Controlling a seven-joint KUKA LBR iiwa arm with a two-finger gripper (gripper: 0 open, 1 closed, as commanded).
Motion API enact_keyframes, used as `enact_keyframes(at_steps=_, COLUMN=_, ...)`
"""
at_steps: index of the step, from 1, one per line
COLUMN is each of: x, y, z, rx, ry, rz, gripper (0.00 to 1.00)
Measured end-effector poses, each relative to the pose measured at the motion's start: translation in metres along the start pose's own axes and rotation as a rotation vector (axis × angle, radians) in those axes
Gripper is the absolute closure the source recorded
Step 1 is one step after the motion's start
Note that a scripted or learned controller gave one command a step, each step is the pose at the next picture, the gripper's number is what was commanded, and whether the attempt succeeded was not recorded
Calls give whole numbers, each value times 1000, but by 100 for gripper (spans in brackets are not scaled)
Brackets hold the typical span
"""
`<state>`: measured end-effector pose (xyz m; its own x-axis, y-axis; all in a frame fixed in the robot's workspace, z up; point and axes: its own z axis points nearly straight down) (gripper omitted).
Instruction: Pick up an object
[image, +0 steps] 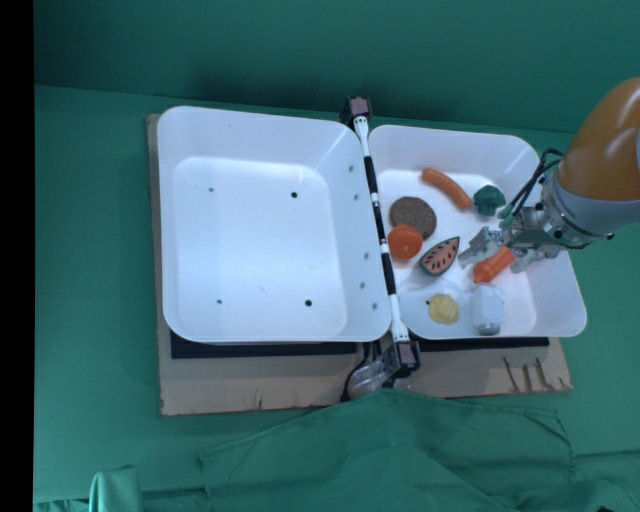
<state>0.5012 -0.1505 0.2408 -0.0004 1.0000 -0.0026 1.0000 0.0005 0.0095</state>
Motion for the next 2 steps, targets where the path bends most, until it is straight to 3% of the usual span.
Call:
enact_keyframes(at_steps=1, x=-3, y=0, z=-9, rx=-1, ry=-2, rz=7, gripper=100)
enact_keyframes(at_steps=2, x=-3, y=0, z=-8, rx=0, ry=-1, rz=7, gripper=0)
